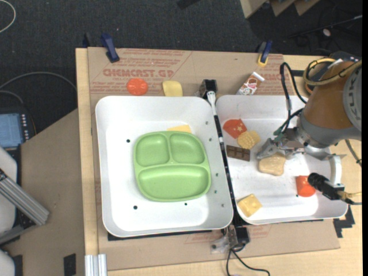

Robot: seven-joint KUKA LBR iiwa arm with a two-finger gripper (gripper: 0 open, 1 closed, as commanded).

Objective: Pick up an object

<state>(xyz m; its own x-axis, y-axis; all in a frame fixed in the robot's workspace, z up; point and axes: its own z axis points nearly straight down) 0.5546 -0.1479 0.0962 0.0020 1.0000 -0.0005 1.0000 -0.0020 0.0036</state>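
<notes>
In the right white bin (270, 105), the grey two-finger gripper (271, 149) sits low, fingers spread a bit w/ nothing between them, tips just above a tan bread-like lump (272, 165). Nearby: red piece (233, 126), yellow waffle-like round (248, 139), dark brown bar (237, 153), yellow wedge (249, 204), orange-red ball (305, 186). Left bin (115, 171) holds a green sectioned plastic plate (171, 165).

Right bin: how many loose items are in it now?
6: red piece, waffle, brown bar, tan lump under the gripper, orange piece, yellow wedge. The arm may hide more.
</notes>
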